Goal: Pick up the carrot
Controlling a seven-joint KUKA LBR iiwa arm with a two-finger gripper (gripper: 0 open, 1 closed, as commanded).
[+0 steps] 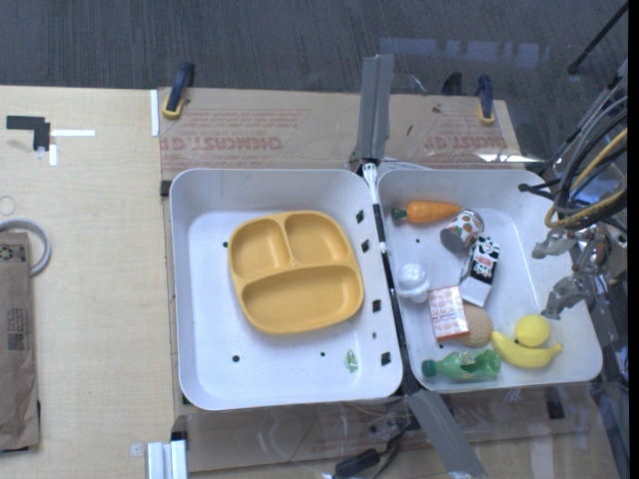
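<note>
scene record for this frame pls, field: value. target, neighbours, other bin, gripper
target: orange carrot with green tip, lying flat at the far-left corner of the right white bin
nearest neighbours: grey-and-white rounded toy; black-and-white carton
other right-bin items: white bottle; red-and-white box; green bottle; yellow duck
left bin: left white bin holds yellow divided plate
gripper: two-finger gripper at right bin's right edge, apart from the carrot
task status: carrot not picked up

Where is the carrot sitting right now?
The carrot lies in the right bin, near its back-left corner beside the divider between the bins, with the small black-and-white carton nearer the front and right.
</note>
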